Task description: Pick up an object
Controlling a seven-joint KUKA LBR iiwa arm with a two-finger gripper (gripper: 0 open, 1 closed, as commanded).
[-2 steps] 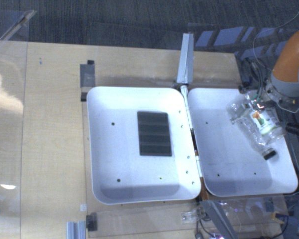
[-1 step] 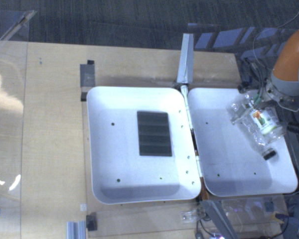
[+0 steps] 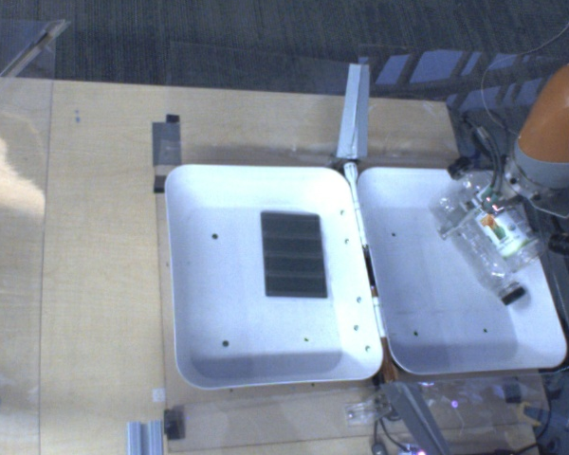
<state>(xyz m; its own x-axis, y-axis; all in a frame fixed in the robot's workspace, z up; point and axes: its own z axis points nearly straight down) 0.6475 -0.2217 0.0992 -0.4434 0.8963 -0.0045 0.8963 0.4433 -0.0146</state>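
Dark ribbed block (image 3: 294, 254), flat rectangle w/ grooves running across it, lying near the middle of the left bin (image 3: 194, 349), long side pointing up the frame, nothing touching it. Small dark dots scattered on the bin floor around it, well apart from the block.

Moving right: a thin divider seam where the two bins meet, and a grey bar (image 3: 354, 112) standing up from the top of that seam toward the back of the bench.

Right bin (image 3: 408, 339): the gripper (image 3: 498, 254) is down over its upper right part, pale, see-through housing w/ a spot of orange and green inside, tilted diagonally toward lower right. A small dark bit (image 3: 513, 294) sits at its lower end on or just above the bin floor; can't tell if that's a fingertip or a loose piece. Fingers too blurred against the white, so how far open they are can't be told, and nothing is seen held between them.

Above the gripper, the orange band (image 3: 550, 121) of the arm comes in at the right edge, cables trailing off behind it.

Further out: light wood bench (image 3: 76, 254), a dark bracket (image 3: 166, 145) at the left bin's top left corner, another (image 3: 174, 423) near its bottom left
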